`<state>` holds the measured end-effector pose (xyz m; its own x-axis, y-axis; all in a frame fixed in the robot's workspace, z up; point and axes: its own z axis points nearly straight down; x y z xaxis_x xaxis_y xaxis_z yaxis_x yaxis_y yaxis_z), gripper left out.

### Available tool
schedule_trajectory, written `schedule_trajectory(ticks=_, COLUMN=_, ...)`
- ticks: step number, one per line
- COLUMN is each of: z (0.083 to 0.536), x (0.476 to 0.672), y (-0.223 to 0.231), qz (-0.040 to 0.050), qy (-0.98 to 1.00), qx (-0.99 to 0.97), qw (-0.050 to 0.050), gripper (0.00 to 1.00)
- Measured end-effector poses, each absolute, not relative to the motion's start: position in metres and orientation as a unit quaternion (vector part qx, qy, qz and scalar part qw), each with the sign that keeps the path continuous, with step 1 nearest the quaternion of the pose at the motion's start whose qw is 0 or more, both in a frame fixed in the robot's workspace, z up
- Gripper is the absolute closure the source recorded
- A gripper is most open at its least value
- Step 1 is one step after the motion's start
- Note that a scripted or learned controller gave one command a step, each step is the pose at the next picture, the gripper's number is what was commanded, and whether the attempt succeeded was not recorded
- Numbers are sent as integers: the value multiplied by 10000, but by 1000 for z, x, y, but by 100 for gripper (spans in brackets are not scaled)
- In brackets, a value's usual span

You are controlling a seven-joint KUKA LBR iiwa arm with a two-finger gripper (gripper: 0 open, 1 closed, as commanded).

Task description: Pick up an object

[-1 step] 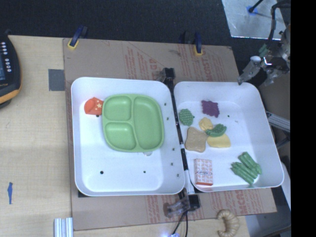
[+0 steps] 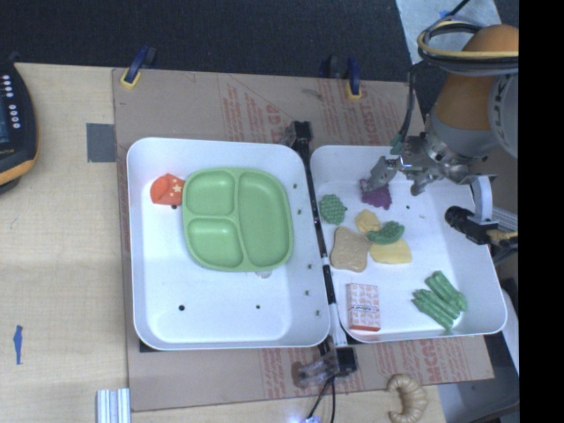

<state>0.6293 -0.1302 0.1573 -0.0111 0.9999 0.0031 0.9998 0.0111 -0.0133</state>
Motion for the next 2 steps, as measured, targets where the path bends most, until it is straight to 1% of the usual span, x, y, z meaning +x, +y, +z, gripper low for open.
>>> schedule_trajectory(ticks=1, z=88, x=656, y=-140, qz=28, qy=-7107, qx=-7035, qw=14, gripper=0)
schedule_trajectory(ticks=2, z=103, x=657, y=-140, qz=21, qy=-7111, qx=-7031, qw=9, gripper=100)
